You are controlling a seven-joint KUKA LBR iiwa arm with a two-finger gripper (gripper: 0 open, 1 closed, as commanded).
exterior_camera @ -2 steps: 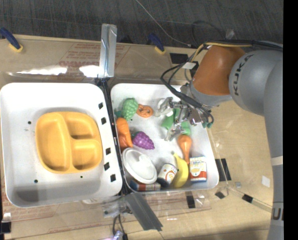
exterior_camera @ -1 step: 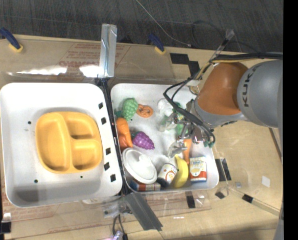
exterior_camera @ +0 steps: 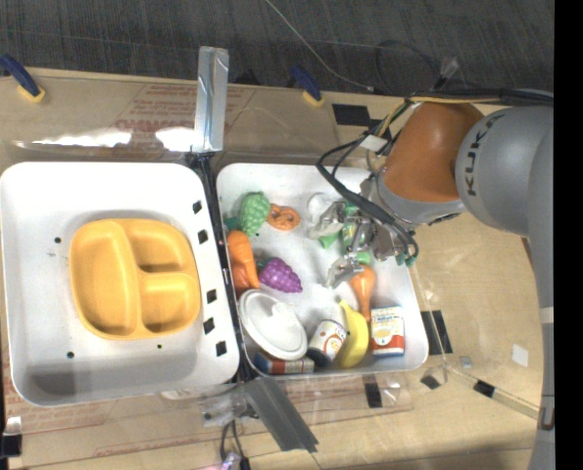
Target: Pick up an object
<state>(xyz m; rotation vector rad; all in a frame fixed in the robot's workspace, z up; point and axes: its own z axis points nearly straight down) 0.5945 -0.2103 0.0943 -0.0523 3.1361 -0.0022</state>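
Objects for picking lie crowded in the right bin (exterior_camera: 271, 176): a green vegetable (exterior_camera: 253, 211) and an orange piece (exterior_camera: 283, 218) near the top, a carrot (exterior_camera: 241, 259) along the left wall, purple grapes (exterior_camera: 280, 277) beside it, a white lidded bowl (exterior_camera: 272, 325), a small can (exterior_camera: 327, 340), a banana (exterior_camera: 356, 333) and a small carton (exterior_camera: 387, 328) along the bottom. The print on the can and carton is too small to read. A second carrot (exterior_camera: 364, 286) stands just below the gripper (exterior_camera: 353, 246), which hangs low in the bin's right half. Whether it is spread or pressed together cannot be told. The arm (exterior_camera: 487, 169) bears the letters "KU" on its grey shell. The left bin (exterior_camera: 36, 189) holds a yellow divided tray (exterior_camera: 134, 274). Faint red print on the desk's (exterior_camera: 95, 106) cardboard is unreadable.
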